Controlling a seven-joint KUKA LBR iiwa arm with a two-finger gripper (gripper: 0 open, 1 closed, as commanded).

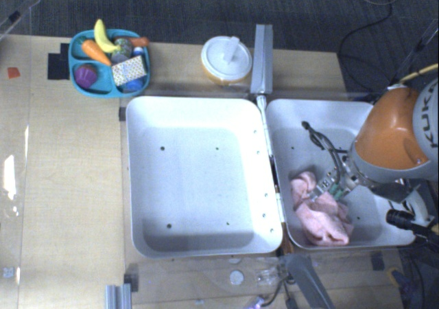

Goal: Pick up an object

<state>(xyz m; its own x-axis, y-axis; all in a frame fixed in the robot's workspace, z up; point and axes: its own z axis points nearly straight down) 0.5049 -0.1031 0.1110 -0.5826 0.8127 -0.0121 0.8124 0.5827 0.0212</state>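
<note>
Step in hand: since the pincer (330, 187) sits low at the pink cloth (318, 213) in the right bin (384, 117), the grasp itself is likely the work now; it should gather a thick fold and lift straight, slowly, so the fabric does not slip.
Pincer state: cannot tell whether it is spread or pressed together.
Cloth position: front part of the right bin, near the wall shared with the left bin (199, 170).
Cloth look: pale pink, crumpled, soft, bunched in lumps.
</note>
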